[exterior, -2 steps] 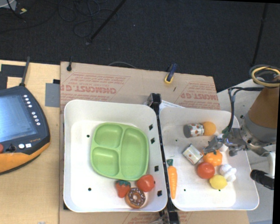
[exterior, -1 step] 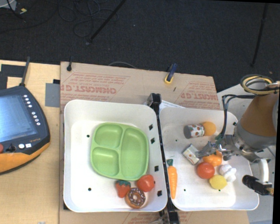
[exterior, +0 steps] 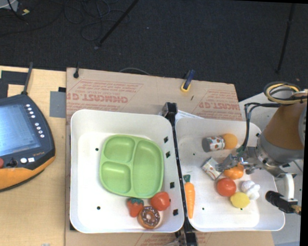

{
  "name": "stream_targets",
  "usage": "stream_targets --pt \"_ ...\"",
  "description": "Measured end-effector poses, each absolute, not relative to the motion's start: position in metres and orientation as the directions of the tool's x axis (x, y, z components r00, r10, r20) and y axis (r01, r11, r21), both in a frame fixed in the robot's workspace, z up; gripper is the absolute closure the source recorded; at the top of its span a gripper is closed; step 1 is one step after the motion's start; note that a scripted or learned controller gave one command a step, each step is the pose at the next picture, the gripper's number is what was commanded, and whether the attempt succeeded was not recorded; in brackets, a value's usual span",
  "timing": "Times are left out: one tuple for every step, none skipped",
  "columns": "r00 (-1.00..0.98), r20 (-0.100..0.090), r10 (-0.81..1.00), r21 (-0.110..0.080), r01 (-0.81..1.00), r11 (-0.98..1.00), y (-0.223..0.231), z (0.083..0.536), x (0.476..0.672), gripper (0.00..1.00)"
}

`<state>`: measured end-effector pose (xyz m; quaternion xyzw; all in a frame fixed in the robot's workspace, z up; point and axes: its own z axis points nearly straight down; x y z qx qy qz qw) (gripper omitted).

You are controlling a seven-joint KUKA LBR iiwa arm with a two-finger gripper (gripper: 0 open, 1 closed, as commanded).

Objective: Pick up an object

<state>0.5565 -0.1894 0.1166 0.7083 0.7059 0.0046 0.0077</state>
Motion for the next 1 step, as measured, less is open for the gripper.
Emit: stream_targets --pt "0.009 -0.006 1.000 0.019 1.000 -0.009 -0.1924 0.1276 0.5567 1.00"
